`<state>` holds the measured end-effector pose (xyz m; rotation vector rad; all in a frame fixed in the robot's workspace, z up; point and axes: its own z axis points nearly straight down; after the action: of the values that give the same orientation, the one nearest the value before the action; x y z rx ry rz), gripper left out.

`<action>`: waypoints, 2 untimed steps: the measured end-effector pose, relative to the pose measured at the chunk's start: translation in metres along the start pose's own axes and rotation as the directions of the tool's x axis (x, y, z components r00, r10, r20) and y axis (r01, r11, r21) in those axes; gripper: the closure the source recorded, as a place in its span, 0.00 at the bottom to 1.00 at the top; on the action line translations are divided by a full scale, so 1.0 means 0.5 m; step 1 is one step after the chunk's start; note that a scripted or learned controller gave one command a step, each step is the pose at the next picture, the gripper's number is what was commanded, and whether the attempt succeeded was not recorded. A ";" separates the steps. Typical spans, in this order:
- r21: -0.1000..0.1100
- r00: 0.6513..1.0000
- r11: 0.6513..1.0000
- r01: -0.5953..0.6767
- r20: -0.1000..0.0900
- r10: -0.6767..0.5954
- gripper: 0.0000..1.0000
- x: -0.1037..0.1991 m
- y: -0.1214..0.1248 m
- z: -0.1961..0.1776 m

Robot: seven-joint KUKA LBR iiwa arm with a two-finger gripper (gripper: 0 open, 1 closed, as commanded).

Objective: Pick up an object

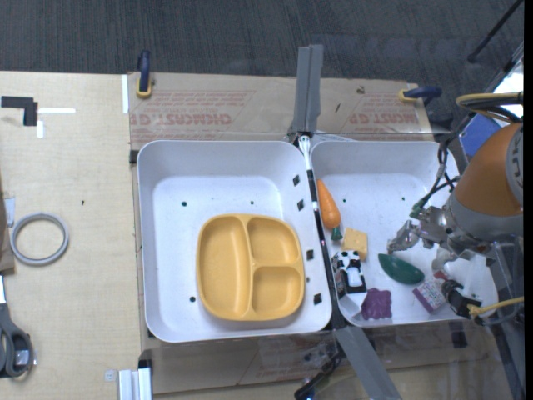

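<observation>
Bench carries two shallow white plastic bins side by side. Left bin [166, 223] holds a yellow three-compartment plastic tray [250, 267], sitting slightly toward the lower right of the bin floor. Right bin [375, 169] holds the loose objects: an orange carrot-shaped toy [328, 206] lying against the left wall, a pale yellow cheese-like wedge [356, 242] just below it, a small black-and-white cow-patterned toy [349, 271] below that by the left wall, a purple grape-cluster toy [376, 304] near the front edge, a dark green leaf-shaped piece [400, 269] mid-floor, and a small pink-and-white block [430, 295] toward the right front. Grey arm with its orange band [490, 177] enters from the right and reaches down into the right bin. Two-finger metal gripper [405, 238] sits low over the bin floor, just above and close to the green leaf-shaped piece; whether it touches cannot be told. Claw state: cannot tell, detail too fine at this angle; nothing is visibly held between the tips. Outside the bins on the wooden bench at left: a grey ring-shaped roll of tape [37, 238]. A brown cardboard sheet [216, 115] with red lettering lies behind the bins.
</observation>
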<state>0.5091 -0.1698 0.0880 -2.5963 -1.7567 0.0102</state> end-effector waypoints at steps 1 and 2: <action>0.000 0.967 0.967 -0.254 -0.001 0.254 0.00 -0.063 -0.047 0.000; -0.001 0.709 0.709 -0.706 0.001 0.706 0.00 0.053 0.028 0.000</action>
<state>0.5322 -0.1503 0.0877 -3.0742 -0.6333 0.0156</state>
